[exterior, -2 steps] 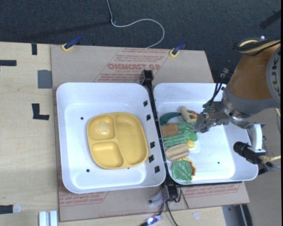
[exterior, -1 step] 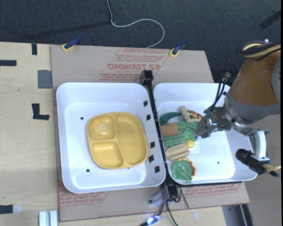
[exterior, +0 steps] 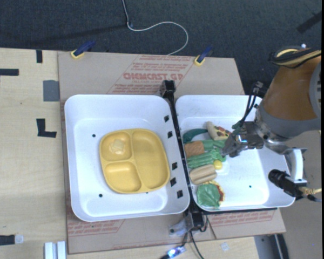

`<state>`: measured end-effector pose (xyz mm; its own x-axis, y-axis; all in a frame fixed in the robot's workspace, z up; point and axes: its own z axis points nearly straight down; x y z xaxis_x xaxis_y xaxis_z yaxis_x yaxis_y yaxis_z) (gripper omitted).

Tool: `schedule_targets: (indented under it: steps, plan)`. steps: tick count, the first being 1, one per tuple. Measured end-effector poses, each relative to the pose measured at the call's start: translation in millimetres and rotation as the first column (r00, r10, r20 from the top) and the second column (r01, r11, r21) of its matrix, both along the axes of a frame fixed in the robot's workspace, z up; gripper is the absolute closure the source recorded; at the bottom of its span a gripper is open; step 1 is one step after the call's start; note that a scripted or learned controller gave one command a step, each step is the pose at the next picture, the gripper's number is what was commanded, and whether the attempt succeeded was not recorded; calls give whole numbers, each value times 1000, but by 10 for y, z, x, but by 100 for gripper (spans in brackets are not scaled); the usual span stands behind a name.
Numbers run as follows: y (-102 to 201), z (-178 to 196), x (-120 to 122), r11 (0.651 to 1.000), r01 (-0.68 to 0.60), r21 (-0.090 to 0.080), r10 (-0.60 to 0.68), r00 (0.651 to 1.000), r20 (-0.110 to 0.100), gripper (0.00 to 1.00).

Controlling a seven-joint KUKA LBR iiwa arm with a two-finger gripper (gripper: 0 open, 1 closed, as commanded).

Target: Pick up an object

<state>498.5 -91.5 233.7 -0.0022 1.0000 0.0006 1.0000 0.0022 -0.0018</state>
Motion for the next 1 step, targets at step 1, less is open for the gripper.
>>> schedule_targets:
  steps: [1]
  plan:
    - [-20,-17,-47,1000,0,1,0,1000,-1,100]
